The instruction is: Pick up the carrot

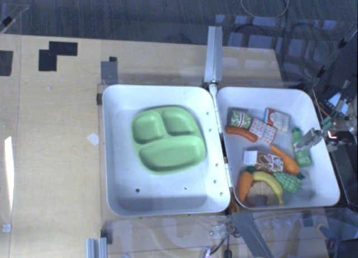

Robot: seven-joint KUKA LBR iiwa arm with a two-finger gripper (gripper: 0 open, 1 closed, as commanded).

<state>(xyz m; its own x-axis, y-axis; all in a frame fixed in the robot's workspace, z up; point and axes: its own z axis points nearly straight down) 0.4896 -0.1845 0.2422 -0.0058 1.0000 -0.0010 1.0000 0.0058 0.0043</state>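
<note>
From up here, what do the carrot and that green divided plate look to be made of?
The orange tapered carrot looks like moulded toy plastic: even colour, smooth skin. The pale green three-compartment plate also seems plastic, matte, with soft rounded edges. Neither can be told for certain from this view.

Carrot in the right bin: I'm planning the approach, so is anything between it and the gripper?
Yes. A green bottle sits just right of the carrot, about beneath the gripper, near the right bin's right wall.
</note>
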